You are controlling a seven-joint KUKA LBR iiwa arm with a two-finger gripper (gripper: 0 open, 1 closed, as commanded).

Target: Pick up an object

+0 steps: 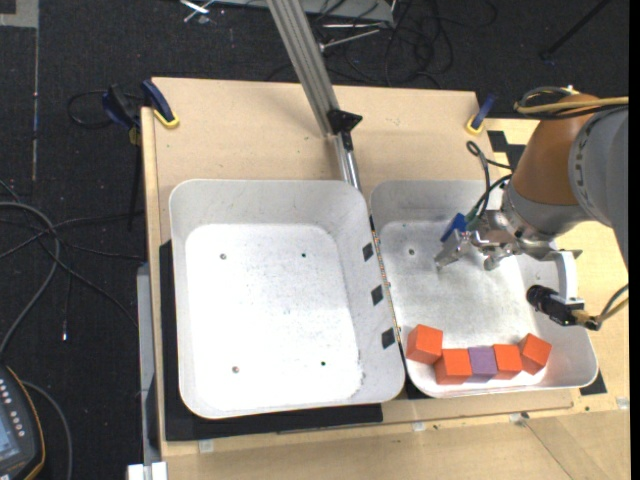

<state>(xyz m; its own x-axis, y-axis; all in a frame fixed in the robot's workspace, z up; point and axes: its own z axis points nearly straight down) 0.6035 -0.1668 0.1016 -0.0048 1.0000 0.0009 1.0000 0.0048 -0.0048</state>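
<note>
The gripper (462,252) hovered open and empty mid-right, while the blocks (478,356) in the right bin's (400,218) lower edge looked light, rigid, best pinched across flat sides.

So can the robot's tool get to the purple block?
Probably, but it's tight. The tool hangs above bare bin floor, while the purple block sits wedged between orange blocks against the right bin's near wall.

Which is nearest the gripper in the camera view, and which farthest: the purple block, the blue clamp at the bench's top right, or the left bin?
1. Purple block, below the gripper, right bin's front.
2. Blue clamp, above it, bench edge.
3. Left bin, across the divide.
</note>
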